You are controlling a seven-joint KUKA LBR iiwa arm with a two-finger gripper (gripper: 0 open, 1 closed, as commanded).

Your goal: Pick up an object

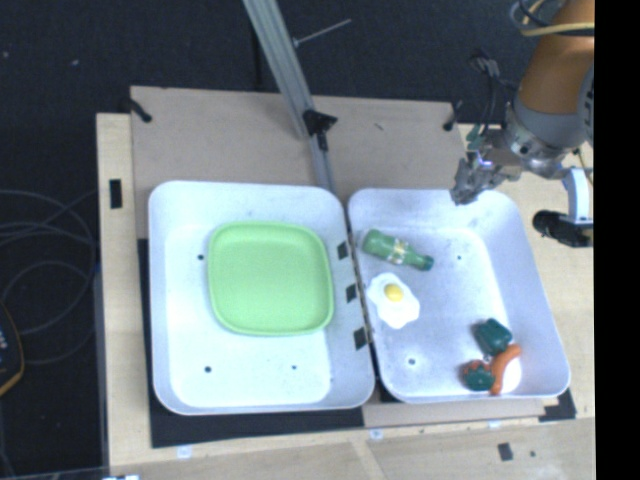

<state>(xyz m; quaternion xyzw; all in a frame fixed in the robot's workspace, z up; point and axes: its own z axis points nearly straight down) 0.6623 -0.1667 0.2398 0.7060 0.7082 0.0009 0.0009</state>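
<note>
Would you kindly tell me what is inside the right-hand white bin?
The right-hand white bin holds a green toy bottle, a fried-egg toy, and a small cluster of green, red and orange toys in its near corner. Whatever lies beneath that cluster is covered.

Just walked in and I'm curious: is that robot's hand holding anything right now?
Hand: nothing visible in it; it hangs over the right bin's far edge. Whether it is open or closed cannot be told.

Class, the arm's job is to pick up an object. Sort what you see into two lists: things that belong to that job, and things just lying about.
Belongs to the job:
end effector
green bottle
fried egg
dark green toy
orange and white toy

Just lying about:
green plate
left bin
right bin
metal pole
</note>
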